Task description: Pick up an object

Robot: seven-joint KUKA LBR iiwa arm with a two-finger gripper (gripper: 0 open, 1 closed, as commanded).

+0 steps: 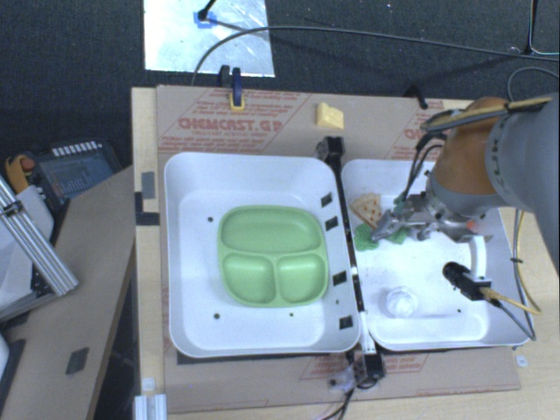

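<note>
Nearest you, low in the right bin (437, 332), a small clear cup (402, 302) sits alone, well apart from the action. Higher in the frame, the gripper (391, 227) is down at that bin's left side, over a green piece (365, 240). Judging by that low reach from the right, this is the thing being tried for. You cannot tell whether the gripper is open or closed, nor whether it holds anything. The green piece seems to lie flat, its long axis roughly left to right, its left end poking out toward the left bin (188, 261), which holds a green plate (271, 256). Just beyond lies a tan cracker (367, 206). Farthest, a yellow block (330, 115) rests on the cardboard (262, 121).
</note>
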